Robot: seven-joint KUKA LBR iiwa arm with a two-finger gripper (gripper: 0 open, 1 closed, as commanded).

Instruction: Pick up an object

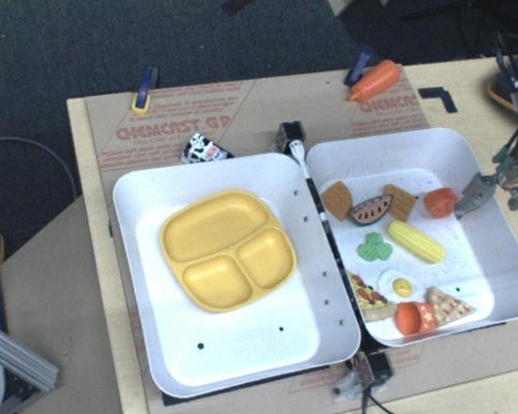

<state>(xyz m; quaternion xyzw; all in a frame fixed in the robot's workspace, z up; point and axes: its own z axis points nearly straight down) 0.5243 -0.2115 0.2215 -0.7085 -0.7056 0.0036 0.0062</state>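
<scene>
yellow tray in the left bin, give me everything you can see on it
The yellow tray is a rounded, plastic-looking plate with three compartments: one long one along its far side, two smaller ones nearer the camera. It lies flat and right side up on the floor of the left bin, turned slightly askew, nothing in it. Nothing else touches it.

A single fixed camera is mounted above the bench (227, 111), looking down at a slant. Its field covers both white bins (156, 290) and surrounding dark floor (21, 53).
</scene>
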